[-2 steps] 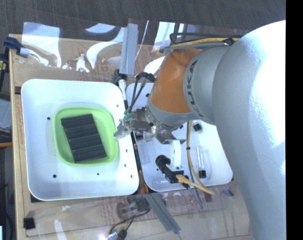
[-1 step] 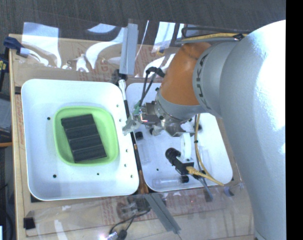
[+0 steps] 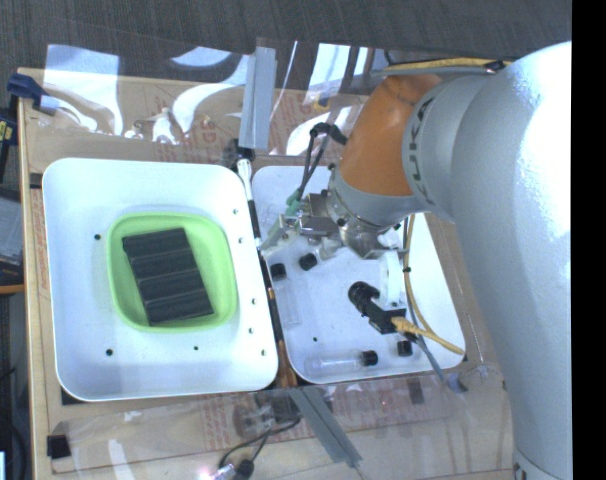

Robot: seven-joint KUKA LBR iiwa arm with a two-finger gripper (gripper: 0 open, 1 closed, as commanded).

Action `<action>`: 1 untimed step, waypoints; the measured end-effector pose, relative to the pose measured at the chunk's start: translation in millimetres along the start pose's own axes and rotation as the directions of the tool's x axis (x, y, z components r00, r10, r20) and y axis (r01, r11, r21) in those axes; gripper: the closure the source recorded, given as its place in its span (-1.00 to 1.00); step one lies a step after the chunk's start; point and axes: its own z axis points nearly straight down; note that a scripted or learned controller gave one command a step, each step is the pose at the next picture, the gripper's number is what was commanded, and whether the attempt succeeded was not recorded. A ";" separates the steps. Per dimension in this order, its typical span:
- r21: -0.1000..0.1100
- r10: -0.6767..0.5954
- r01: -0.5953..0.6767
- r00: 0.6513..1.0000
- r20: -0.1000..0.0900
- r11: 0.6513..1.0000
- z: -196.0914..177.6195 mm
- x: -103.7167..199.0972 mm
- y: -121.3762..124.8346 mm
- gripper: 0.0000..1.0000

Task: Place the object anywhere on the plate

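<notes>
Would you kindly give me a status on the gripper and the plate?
Gripper over right bin. Dark ridged block flat on green plate, left bin. Clear tube and small black pieces loose in right bin.

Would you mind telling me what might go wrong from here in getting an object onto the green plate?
The dark ridged block covers most of the green plate, so an item released there may land on the block or roll off the rim. The gripper is over the right bin, close to its left wall, so it might clip that wall when crossing.
</notes>
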 end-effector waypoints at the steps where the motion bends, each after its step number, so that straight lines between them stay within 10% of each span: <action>1: 0.001 -0.015 0.015 1.000 0.000 1.000 -63.8 49.7 -30.1 -1.00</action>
